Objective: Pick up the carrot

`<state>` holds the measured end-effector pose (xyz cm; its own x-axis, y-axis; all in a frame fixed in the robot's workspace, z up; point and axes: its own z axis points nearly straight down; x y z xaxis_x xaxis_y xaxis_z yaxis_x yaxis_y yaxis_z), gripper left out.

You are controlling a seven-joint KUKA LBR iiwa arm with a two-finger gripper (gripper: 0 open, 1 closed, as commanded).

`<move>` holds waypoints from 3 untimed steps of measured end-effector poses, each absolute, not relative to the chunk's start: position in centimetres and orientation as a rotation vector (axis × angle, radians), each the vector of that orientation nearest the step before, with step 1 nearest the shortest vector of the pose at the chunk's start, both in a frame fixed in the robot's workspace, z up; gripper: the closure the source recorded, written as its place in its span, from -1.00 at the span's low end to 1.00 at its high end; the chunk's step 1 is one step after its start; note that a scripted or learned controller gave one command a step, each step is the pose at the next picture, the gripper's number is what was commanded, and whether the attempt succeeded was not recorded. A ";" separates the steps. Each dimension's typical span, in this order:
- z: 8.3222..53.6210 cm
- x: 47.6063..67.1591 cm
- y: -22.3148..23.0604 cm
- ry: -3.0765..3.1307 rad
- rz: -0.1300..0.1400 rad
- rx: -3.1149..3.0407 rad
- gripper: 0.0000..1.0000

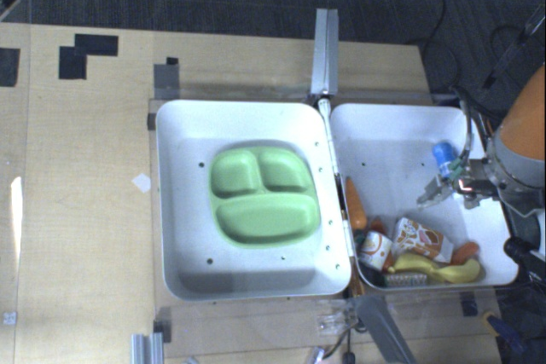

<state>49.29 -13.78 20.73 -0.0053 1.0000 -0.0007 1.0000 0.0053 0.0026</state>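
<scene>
The carrot [352, 206] is seen against the right bin's [384, 132] left wall; the pincer [435, 192] is blurred, its state cannot be told.

Green three-compartment tray [264, 193] upside down in the middle of the left white bin [179, 183]. To its right, across the divider, right white bin [384, 141]; near that bin's front edge, a small can [374, 249], a printed carton [422, 240] and a banana [435, 272] clustered together. Farther right, a blue object [444, 154], blurred.
</scene>
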 end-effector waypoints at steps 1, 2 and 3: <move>13.7 54.9 -10.7 2.386 0.004 2.038 -1.00; 14.9 55.1 -10.7 2.382 0.010 2.035 1.00; 9.1 50.1 -16.0 2.244 0.013 2.181 1.00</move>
